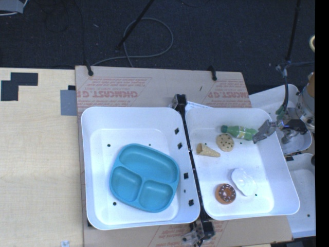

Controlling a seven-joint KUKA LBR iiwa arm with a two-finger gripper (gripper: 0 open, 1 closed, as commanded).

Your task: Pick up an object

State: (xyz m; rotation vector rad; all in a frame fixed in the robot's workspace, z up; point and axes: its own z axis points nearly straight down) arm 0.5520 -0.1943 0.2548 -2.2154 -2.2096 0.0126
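Overhead, fingers (266,131) spread open over right white bin (280,199), cardboard-lined bench (128,89), dark floor beyond.

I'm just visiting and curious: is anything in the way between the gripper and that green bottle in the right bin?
Nothing visible. The gripper sits right at the green bottle's right end. The cookie lies just below the bottle, off to the side, not between them.

- Dark carpet floor (216,30) lies beyond the gripper, crossed by looping cables (154,35).
- Pale wooden bench (36,163) spreads far left of the gripper.
- Printed cardboard sheet (154,89) lies left of it, on the bench.
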